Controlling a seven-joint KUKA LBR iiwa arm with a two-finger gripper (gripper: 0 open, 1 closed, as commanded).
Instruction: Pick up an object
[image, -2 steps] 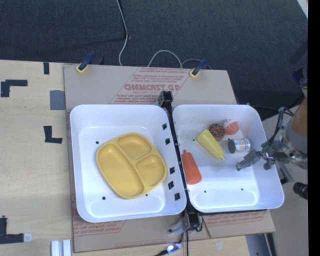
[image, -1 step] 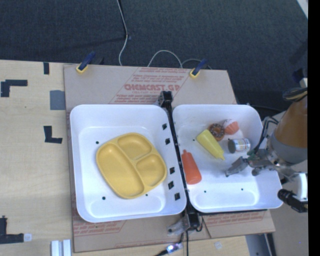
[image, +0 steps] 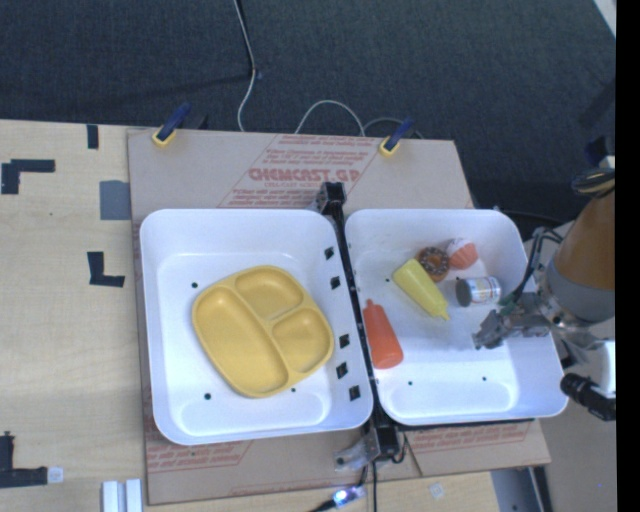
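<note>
Camera view — gripper (image: 492, 331), jaw state unclear, just below the silver can (image: 478, 291), apart.

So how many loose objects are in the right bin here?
4: orange bottle by the divider, yellow piece mid-bin, brown-and-orange item behind it, small silvery cylinder nearest the gripper. More may hide beneath.

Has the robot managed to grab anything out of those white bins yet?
Not yet, by the look of it. The gripper sits low at the right bin's right side, with nothing visibly held. The yellow bottle, orange bottle and small jar all lie in that bin. The yellow divided plate rests in the left bin. Picking remains.
</note>
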